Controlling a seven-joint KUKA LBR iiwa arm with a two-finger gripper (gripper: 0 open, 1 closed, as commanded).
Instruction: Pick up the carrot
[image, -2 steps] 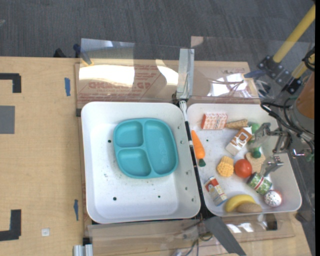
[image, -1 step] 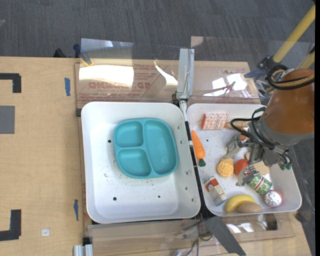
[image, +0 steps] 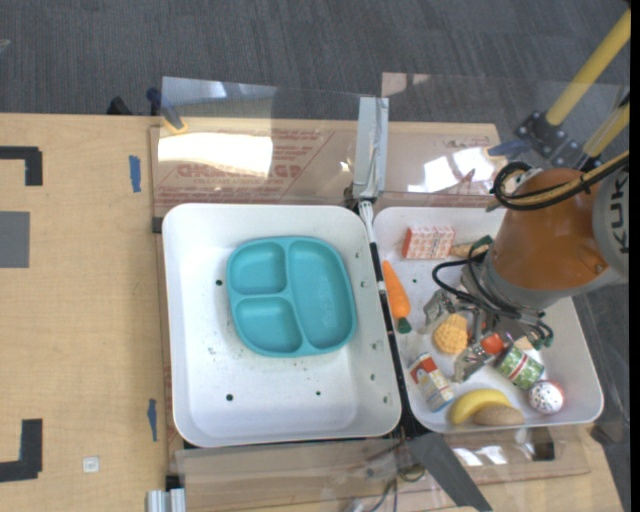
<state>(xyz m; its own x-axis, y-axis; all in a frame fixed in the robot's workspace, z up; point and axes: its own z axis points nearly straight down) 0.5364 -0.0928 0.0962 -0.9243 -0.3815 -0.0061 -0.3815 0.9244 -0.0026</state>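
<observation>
The carrot (image: 396, 291) is orange with a green tip. It lies along the left wall of the right bin (image: 585, 360), pointing toward the near edge. My gripper (image: 468, 328) hangs low over the middle of that bin, under the orange wrist band (image: 545, 235). It is right of the carrot, apart from it, and above a yellow corn-like piece (image: 452, 335). The wrist and cables hide how the gripper stands. Nothing shows the carrot held.
The right bin also holds a pink box (image: 428, 242), a small red-and-white carton (image: 430, 378), a banana (image: 480, 405), a green can (image: 520, 365) and a white ball (image: 546, 397). A teal divided plate (image: 292, 296) sits in the left bin (image: 200, 330).
</observation>
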